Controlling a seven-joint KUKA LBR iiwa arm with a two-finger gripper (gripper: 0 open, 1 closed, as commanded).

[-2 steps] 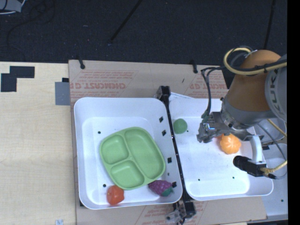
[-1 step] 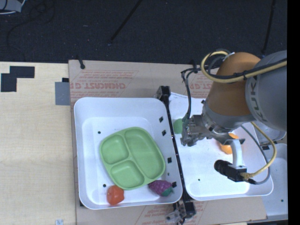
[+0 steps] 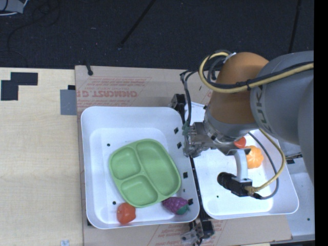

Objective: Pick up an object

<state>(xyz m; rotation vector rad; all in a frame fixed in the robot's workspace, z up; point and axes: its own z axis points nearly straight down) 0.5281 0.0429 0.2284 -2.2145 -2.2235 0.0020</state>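
Arm (image 3: 266,101) reaches in from the right and bulks over the right bin (image 3: 287,204). End effector (image 3: 193,141) sits at the seam between the two bins, over the shared rims, about halfway along them. Open or closed: can't tell, the wrist body covers it. I see nothing gripped.

Left bin (image 3: 89,137): a green plate (image 3: 145,172) with three sections fills the middle, set on a diagonal. Its right edge is near the bin's right wall, close to the end effector. Red fruit (image 3: 126,212) lies against the front wall, just beside the plate's lower edge. Purple grapes (image 3: 176,205) lie in the front right corner, just beside the plate's rim. Bare white floor shows as a strip along the left wall and a wider band at the back, beyond the plate.

Right bin: an orange (image 3: 254,158) lies near the middle, just beside the arm's body and well apart from the front wall. A small red piece (image 3: 240,143) is just left of it, mostly hidden, so I can't say what it is. Bare floor shows along the front and the front right corner.

Both bins rest on cardboard (image 3: 128,86), whose edge sticks out behind and in front of them. The pale counter (image 3: 36,163) runs wide and flat to the left.
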